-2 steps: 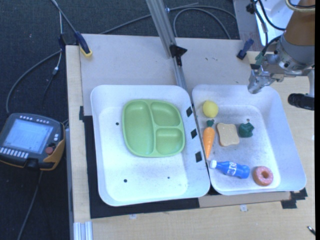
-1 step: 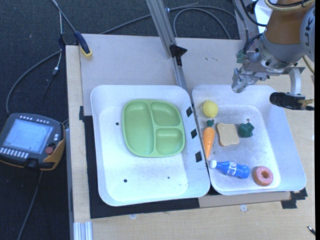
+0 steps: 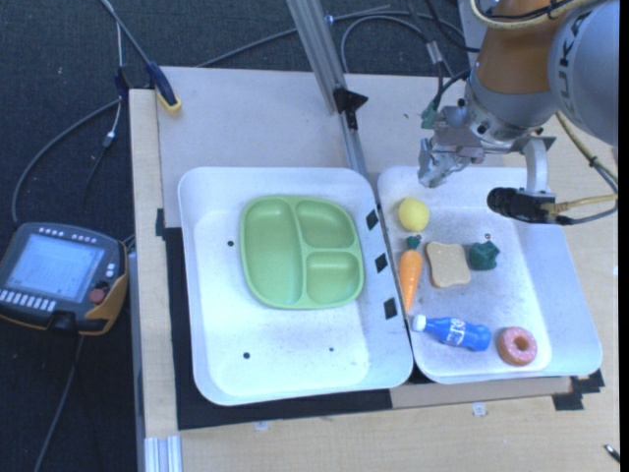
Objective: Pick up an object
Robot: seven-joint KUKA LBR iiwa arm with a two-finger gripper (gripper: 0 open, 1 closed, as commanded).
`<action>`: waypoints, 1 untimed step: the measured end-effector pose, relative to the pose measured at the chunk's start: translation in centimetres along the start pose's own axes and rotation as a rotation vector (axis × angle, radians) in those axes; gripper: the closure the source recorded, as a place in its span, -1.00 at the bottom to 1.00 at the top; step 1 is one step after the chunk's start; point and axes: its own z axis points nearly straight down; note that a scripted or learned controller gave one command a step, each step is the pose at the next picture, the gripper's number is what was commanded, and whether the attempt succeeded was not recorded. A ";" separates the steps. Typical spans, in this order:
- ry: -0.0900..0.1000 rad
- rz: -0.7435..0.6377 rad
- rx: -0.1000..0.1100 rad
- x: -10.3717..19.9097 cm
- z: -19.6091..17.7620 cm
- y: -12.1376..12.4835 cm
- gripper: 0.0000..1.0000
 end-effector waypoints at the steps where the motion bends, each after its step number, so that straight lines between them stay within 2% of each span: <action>1: -0.001 0.002 0.000 5.8 1.1 -0.1 1.00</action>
